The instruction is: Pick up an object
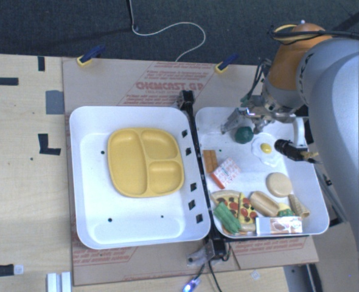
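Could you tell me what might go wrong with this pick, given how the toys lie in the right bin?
The gripper sits over a round dark green ball near the bin's far end; a ball may roll away from the fingertips. The fried egg lies close beside it and could get nudged. The bin wall is near, so a slide that way could pin the ball against it.

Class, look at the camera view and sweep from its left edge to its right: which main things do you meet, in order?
Yellow divided plate → red-and-white packet → dark green ball → fried egg → round tan biscuit. The tool sits above the ball, so it gets no separate place.
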